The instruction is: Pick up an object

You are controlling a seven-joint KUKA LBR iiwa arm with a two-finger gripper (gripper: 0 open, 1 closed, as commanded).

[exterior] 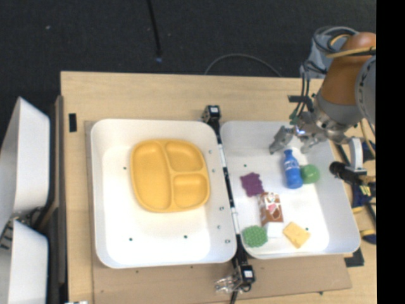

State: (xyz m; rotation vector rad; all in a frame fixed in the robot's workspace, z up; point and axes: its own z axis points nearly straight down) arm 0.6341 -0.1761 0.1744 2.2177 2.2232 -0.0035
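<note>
Across a wooden bench (pixel 76 100) sit two shallow white bins side by side. No brand name or writing can be read on anything; the print on the one packaged item is too small to make out.

At the right, the grey arm with its orange band (pixel 345 81) reaches over the right bin (pixel 335 230). Its gripper (pixel 296 143) hangs above the bin's upper part with its two fingers spread apart, one angled to the left and one to the right. Nothing sits between them, so the gripper is released and holds nothing. A blue bottle (pixel 292 169) with a white cap lies just below the fingers; whether a fingertip touches it cannot be told.

Just beside the bottle on its right is a small green ball (pixel 310 173). Left of the bottle lies a purple object (pixel 252 183). Below that is a brown and white packet (pixel 271 209). Near the bin's lower edge are a textured green ball (pixel 255 235) and a yellow wedge (pixel 295 234).

The left bin (pixel 114 233) holds a yellow divided plate (pixel 169 173) with three compartments.
</note>
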